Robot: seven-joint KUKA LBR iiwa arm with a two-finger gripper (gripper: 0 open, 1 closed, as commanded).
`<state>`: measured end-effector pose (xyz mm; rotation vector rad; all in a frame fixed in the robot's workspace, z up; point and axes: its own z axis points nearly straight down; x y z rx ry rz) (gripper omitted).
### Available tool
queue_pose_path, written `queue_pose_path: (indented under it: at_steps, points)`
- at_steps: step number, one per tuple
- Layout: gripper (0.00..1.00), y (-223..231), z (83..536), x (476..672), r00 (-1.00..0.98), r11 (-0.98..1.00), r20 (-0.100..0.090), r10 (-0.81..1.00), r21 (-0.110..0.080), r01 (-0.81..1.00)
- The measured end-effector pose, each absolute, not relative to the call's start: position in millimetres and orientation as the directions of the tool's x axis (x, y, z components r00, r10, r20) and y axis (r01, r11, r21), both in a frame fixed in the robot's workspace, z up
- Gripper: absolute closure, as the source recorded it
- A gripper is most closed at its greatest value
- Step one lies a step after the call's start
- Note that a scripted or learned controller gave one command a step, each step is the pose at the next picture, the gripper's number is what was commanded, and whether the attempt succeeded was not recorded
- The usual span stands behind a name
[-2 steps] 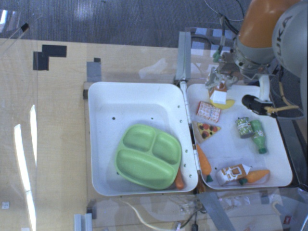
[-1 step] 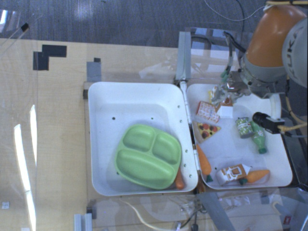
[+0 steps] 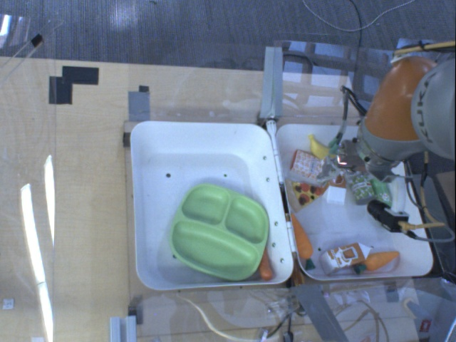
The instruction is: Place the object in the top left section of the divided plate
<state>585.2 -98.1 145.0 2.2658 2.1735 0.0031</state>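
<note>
Down in the left bin (image 3: 153,191), the green divided plate (image 3: 219,231) lies toward five o'clock. At three o'clock, the tool (image 3: 340,161) hangs over the right bin (image 3: 420,258) among small food packets (image 3: 306,166); whether it is spread cannot be told.

no text, number or brand can be read anywhere in the frame. printed surfaces noted, all too small or blurred to make out: a small carton (image 3: 306,165) with a red grid-like print, in the upper part of the right bin (image 3: 420,262); a brown-and-white carton (image 3: 345,256) lying near that bin's lower edge, its print illegible; a flat packet (image 3: 311,192) with multicoloured spots at centre right. black blocks (image 3: 70,83) on the bench at upper left carry no lettering. the green divided plate (image 3: 220,231) is unmarked.
</note>
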Motion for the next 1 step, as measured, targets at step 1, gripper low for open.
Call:
queue_pose_path:
  at_steps: [1]
  points:
    - [1.0,-140.3,123.1,572.8,0.139,-0.139,0.001,0.99,0.003,0.99]
